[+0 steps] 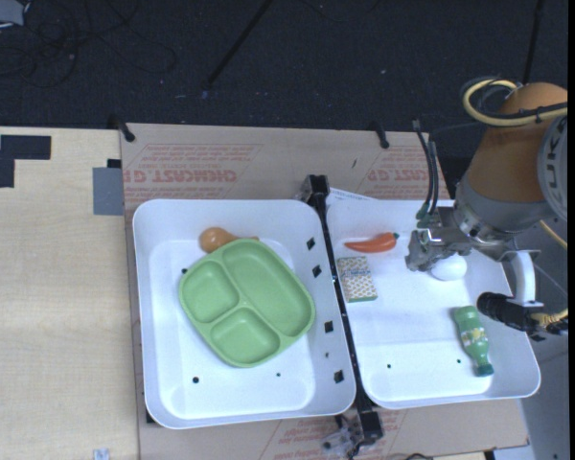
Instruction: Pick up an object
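Gripper (429,254) low in right bin (412,391), poised over white egg-like object (449,268), seemingly targeting it; grip state unclear, cannot tell. Red pepper (371,243), green bottle (473,339) lie apart.

**Bench surroundings and floor area**

A flat sheet of brown corrugated cardboard (240,166) with mirrored red lettering lies on the bench beneath the bins. To its left sits a pale wood-grain bench surface (48,295) carrying black rectangular markings (14,156) and a grey square patch (106,190). Beyond the bench, the upper area is a dark speckled floor (268,46), crossed by thin black cables (240,32). Lighting is even across the bench; the floor area is dim.
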You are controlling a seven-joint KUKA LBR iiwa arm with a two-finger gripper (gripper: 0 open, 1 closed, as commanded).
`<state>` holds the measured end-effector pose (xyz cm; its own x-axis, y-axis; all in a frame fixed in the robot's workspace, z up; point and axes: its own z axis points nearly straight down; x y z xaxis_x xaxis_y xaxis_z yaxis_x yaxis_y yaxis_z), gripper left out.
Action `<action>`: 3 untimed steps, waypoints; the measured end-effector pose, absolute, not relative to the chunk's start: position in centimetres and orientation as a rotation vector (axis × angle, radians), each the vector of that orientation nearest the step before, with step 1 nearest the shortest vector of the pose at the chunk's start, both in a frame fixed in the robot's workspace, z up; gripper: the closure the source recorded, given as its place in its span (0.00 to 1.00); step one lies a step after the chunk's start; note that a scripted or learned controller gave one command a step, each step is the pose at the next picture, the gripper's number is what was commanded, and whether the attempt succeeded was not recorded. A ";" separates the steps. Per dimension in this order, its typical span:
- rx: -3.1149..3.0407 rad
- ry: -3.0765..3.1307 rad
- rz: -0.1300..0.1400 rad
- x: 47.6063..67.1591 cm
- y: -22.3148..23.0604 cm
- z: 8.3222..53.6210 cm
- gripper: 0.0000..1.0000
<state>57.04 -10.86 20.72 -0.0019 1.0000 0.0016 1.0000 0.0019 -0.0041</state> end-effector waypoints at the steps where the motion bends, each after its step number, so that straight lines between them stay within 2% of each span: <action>1: -2.215 -2.222 0.003 56.6 -6.0 20.1 1.00; 2: -2.216 -2.221 0.003 55.8 -0.7 20.9 1.00; 3: -2.215 -2.224 0.002 56.9 4.8 20.7 1.00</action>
